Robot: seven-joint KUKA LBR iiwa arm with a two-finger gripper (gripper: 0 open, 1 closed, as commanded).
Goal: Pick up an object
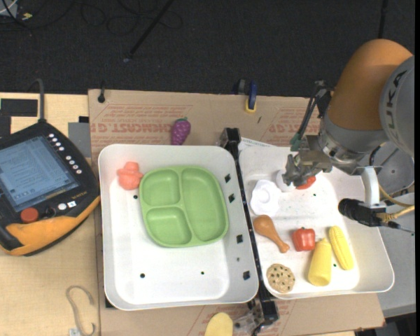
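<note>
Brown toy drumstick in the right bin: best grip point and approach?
Grip the brown toy drumstick across its narrow shank, near the lower-right end, coming straight down. It lies flat and diagonal, bulb up-left, so set the jaws crosswise. The red toy pepper sits close to that end.

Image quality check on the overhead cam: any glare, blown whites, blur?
Camera view: lighting is even and shadows are soft. The right bin floor is bright, so the white cup barely stands out from it. The background above the bench is nearly black. The gripper and the red thing under it look soft. The green tray and corn are sharp.
</note>
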